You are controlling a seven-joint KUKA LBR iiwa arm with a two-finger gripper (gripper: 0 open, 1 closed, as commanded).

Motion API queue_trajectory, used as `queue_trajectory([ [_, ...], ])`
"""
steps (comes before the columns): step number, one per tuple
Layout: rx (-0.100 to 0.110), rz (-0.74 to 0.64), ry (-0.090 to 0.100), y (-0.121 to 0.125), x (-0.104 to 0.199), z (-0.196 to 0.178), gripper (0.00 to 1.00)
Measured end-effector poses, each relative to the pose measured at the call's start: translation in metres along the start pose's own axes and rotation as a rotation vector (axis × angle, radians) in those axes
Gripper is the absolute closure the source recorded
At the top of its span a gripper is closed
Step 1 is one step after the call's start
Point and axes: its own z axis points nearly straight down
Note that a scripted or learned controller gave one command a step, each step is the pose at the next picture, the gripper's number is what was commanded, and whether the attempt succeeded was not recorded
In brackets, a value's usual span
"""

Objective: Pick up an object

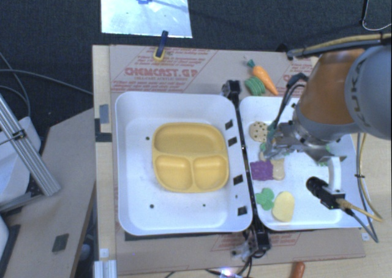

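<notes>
The hand (274, 148) hangs low in the right bin (318, 209), just above the purple toy grapes (261, 170) — whether its grip is apart or together I cannot tell. The grapes look light, probably hard plastic and lumpy — pinch across the middle.

There are two white bins (131, 148), one yellow divided tray (188, 156), one cookie (258, 130), one purple toy (261, 170), one green toy (265, 198), one yellow toy (283, 206) and one carrot (263, 75).
</notes>
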Motion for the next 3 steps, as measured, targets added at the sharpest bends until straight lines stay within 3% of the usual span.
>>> queue_trajectory([
  [1,-0.005,-0.001,-0.002,0.092,-0.02,0.011,1.0],
  [2,0.002,0.0,-0.001,0.088,-0.02,0.011,0.0],
  [3,0.009,0.007,-0.001,0.099,-0.062,0.117,0.0],
])
